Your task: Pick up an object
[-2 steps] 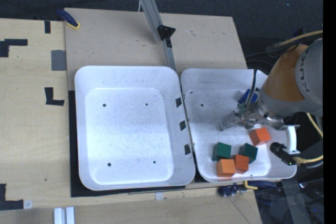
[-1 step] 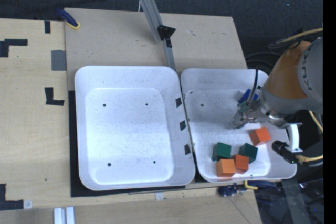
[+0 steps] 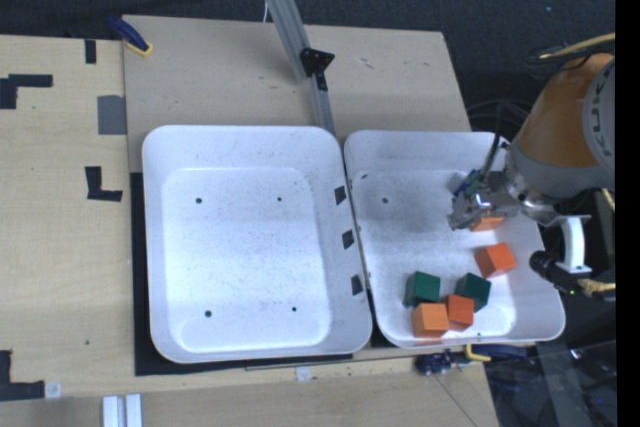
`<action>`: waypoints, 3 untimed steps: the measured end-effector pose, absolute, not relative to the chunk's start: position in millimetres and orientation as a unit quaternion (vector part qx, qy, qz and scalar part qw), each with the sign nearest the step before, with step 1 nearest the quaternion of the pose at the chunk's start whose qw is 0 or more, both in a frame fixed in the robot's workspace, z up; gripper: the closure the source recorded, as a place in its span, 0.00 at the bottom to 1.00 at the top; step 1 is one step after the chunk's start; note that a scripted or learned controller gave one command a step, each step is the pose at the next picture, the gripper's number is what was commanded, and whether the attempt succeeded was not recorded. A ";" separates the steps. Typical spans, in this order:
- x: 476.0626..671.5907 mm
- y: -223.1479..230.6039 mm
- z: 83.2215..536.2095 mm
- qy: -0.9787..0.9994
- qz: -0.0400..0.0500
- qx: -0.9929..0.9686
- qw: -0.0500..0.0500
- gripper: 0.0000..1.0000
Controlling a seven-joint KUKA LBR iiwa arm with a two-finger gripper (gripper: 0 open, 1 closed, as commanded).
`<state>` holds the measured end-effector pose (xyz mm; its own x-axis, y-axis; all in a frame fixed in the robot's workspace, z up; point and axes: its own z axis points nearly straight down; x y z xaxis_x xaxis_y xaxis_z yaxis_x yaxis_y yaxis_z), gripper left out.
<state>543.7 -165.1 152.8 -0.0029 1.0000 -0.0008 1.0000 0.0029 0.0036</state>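
Note:
My gripper (image 3: 466, 213) hangs low over the right bin (image 3: 400, 165), near its right side. An orange block (image 3: 487, 224) peeks out just below and right of the fingertips, touching or nearly touching them. Another orange block (image 3: 495, 260) lies a little further toward the front. At the bin's front sit two dark green blocks (image 3: 423, 287) (image 3: 473, 290) and two more orange blocks (image 3: 431, 319) (image 3: 460, 310). The gripper's own body hides the gap between its fingers.
The left bin (image 3: 245, 240) stands beside the right one, their rims meeting in the middle. A grey metal pole (image 3: 285, 5) slants across the bench behind the bins. The arm's orange and grey body (image 3: 565, 130) looms over the right bin's right rim.

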 end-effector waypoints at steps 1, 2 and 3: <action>544.5 -157.4 198.1 0.708 0.001 0.706 0.002 1.00; 545.5 -157.0 228.2 0.708 0.001 0.706 0.001 1.00; 568.0 -102.3 237.4 0.710 0.001 0.704 -0.001 1.00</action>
<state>568.0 -102.3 237.4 -0.0078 1.0000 0.0021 1.0000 0.0078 0.0003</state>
